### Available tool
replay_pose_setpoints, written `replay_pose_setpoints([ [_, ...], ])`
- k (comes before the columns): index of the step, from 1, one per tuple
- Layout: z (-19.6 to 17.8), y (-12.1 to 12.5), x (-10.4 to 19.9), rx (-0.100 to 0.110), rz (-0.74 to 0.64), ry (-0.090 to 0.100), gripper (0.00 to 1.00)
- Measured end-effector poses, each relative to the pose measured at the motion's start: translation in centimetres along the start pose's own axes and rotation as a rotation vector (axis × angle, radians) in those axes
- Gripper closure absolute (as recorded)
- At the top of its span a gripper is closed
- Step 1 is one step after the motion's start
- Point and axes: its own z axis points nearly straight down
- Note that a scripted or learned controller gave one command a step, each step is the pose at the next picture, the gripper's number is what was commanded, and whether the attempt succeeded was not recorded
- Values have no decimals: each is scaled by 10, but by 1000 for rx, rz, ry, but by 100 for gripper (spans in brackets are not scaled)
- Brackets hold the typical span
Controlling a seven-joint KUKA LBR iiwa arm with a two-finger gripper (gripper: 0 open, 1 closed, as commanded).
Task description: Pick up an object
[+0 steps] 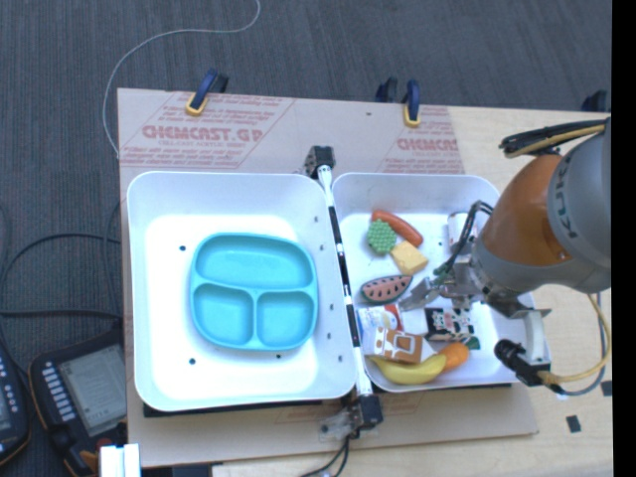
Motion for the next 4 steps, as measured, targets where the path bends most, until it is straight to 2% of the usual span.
replay_pose_setpoints([
  [1, -11, 2, 1, -3, -1, 2, 100],
  [2, -11, 1, 1, -2, -1, 2, 0],
  [3, -20, 2, 1, -2, -1, 2, 100],
  [4, -20, 2, 1, -2, -1, 2, 0],
])
